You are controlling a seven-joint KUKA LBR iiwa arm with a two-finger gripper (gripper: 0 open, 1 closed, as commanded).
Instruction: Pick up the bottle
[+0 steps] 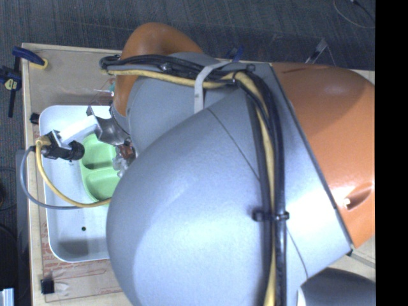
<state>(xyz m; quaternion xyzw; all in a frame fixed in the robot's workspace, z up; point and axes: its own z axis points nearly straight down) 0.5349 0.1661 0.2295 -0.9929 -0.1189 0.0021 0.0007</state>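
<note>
The arm takes up most of the camera view: a broad grey shell reaching in from the right, with the orange band on its right flank and a second orange cap near the top. A bundle of black and yellow cables runs along the shell, tied near the top by a white strap.

At the arm's left end the gripper shows as a cluster of bright metal parts over the upper right part of the left bin. The arm's bulk hides its tip, so I cannot tell whether it is apart, together, or clamped on anything.

The bottle is pale green and lies in the left bin, against the bin's right side as far as it can be seen. Its right part passes under the grey shell. It sits just below and a little left of the metal parts — very near, perhaps touching, though contact cannot be made out. Nothing shows it held.

A black fitting juts left from the gripper, just left of the bottle's upper end. A yellow hose loops from it down across the bin and back under the arm, with a thin grey line curving outside it.

The bin rests on a wooden bench. Two blue clamps grip the bench's left edge, and dark floor lies beyond.
</note>
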